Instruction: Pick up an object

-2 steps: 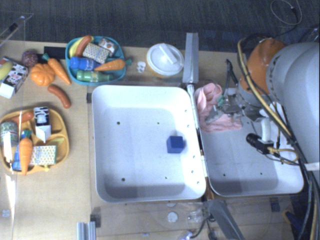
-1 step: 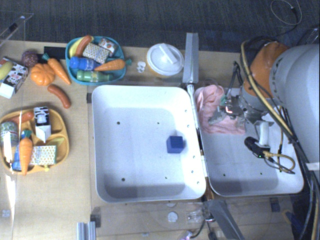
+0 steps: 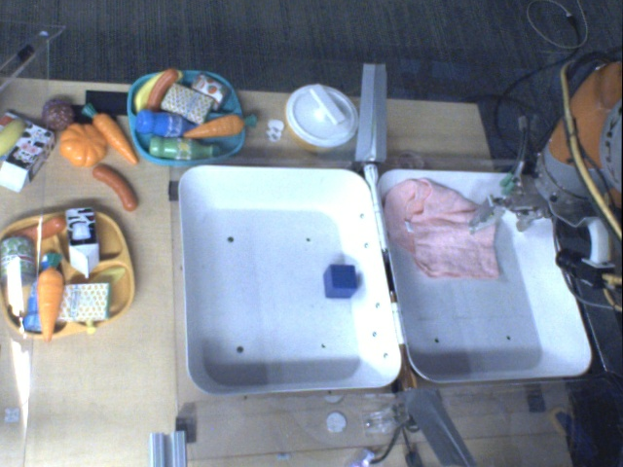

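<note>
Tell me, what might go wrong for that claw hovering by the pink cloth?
1. The claw sits at the right edge of the pink cloth; a pinch there could catch just a fold that slips out.
2. The cloth is limp and bunched, so it may drag along the right bin instead of lifting.
3. The blue cube lies alone in the left bin, far from the claw.

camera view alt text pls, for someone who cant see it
A robot gripper hovers at the right edge of a crumpled pink cloth in the right white bin. The left bin holds a small blue cube.
</note>
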Available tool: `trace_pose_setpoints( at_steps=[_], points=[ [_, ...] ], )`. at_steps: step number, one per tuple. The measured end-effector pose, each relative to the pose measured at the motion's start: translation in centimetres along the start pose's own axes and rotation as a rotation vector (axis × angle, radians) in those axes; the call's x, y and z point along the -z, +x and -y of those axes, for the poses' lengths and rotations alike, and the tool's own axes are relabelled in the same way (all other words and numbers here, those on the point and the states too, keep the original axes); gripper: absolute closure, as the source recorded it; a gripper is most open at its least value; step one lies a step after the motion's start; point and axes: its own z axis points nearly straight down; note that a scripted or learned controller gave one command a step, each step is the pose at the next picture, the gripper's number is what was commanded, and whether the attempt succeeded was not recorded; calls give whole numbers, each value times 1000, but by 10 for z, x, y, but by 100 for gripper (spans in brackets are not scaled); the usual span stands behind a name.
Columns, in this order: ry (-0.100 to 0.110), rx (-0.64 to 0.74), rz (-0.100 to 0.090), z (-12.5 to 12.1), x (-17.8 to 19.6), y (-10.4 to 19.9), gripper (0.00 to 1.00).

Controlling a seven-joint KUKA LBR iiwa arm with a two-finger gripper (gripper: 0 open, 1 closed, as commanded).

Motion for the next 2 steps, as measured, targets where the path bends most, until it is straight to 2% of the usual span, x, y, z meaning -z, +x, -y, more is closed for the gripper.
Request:
trace_pose_setpoints(
  at_steps=[1,2],
  points=[
    [-8,233,2,28,-28,-2,0],
    [-10,411,4,41,-28,22,0]
  ],
)
